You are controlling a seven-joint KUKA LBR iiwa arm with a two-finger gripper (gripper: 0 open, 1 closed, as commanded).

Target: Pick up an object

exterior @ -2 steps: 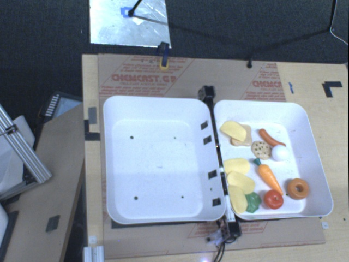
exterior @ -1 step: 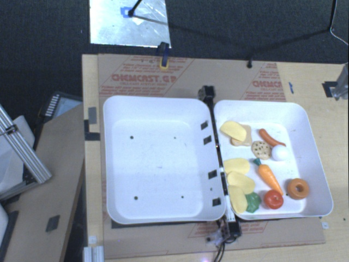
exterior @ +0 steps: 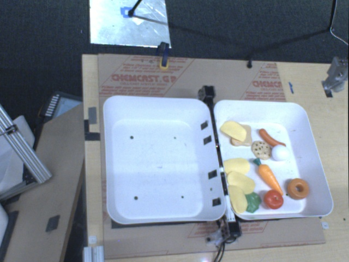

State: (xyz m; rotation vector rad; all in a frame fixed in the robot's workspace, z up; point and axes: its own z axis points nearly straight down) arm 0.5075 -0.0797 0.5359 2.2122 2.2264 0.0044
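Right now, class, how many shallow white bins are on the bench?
2. The left shallow white bin sits beside the right shallow white bin, which holds the toy food; they meet along the middle.

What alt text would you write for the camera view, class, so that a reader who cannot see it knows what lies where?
Two shallow white bins sit side by side on a bench, seen from above: the right bin holds toy food, among it a carrot, a tomato, a doughnut, a sausage, a cookie and a white egg. The left bin lies beside it.
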